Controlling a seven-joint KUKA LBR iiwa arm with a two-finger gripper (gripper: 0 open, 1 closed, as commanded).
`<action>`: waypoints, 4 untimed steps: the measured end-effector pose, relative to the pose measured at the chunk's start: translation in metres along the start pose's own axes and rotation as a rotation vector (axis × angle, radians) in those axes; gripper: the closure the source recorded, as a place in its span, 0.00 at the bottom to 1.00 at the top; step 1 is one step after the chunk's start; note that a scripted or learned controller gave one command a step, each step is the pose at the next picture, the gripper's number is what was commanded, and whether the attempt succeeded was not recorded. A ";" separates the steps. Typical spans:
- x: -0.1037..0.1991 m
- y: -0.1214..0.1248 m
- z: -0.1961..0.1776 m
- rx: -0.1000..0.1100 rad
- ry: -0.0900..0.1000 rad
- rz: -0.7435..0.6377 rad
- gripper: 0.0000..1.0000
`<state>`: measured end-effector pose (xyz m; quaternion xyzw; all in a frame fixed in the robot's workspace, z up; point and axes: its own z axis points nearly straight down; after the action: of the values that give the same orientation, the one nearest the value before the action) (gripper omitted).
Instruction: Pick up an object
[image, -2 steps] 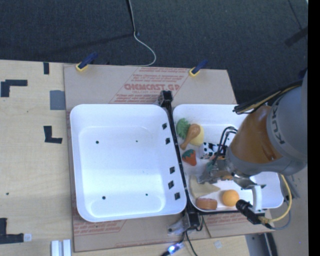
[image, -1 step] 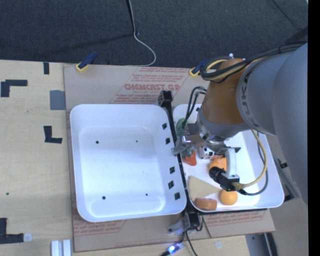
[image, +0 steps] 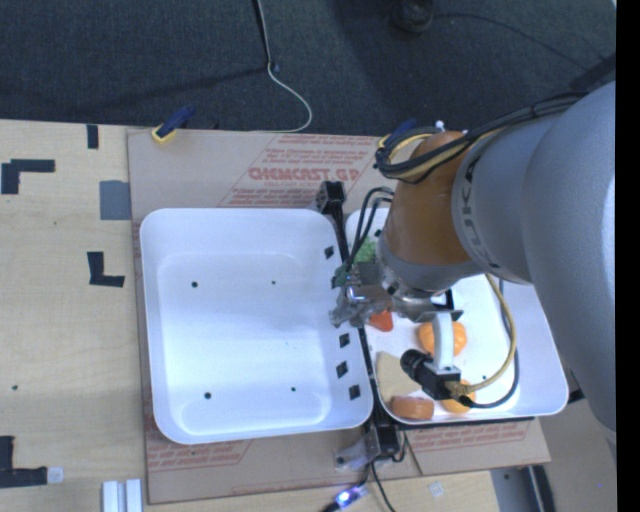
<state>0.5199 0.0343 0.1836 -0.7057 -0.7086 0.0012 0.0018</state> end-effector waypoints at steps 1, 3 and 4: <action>0.044 0.069 -0.001 -0.007 0.000 -0.002 1.00; 0.150 0.139 -0.229 -0.013 0.003 -0.006 1.00; 0.180 0.147 -0.361 -0.019 0.004 -0.002 1.00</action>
<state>0.6676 0.2151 0.5437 -0.7048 -0.7094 -0.0068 -0.0036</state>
